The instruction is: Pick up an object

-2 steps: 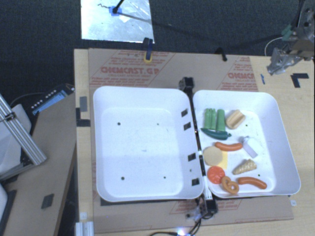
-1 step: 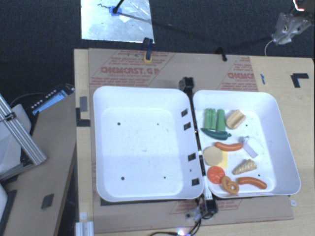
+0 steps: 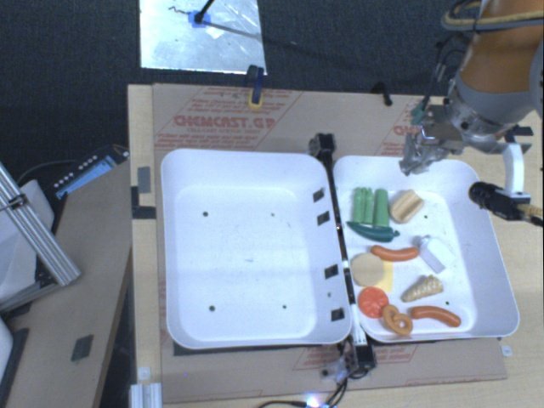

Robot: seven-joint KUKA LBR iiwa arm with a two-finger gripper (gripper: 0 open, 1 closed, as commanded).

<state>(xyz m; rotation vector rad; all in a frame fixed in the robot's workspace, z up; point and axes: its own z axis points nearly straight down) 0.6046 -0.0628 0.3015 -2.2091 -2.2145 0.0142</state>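
Observation:
The right bin (image 3: 489,253) holds several toy foods: a green ridged vegetable (image 3: 371,205), a dark green pepper (image 3: 372,229), a tan bread roll (image 3: 406,205), two sausages (image 3: 394,251) (image 3: 435,316), a white block (image 3: 432,255), a beige round piece (image 3: 368,269), a tomato (image 3: 372,301), an orange ring (image 3: 397,320) and a cream cone (image 3: 422,289). My gripper (image 3: 416,163) hangs above the bin's far edge, just behind the bread roll, with nothing seen between its fingers.
The left bin (image 3: 246,245) lies beside the right one, joined by black clips (image 3: 327,219). Both rest on a cardboard sheet (image 3: 229,121). A shiny metal plate (image 3: 202,24) lies beyond the bench. Equipment stands at the left edge (image 3: 34,228).

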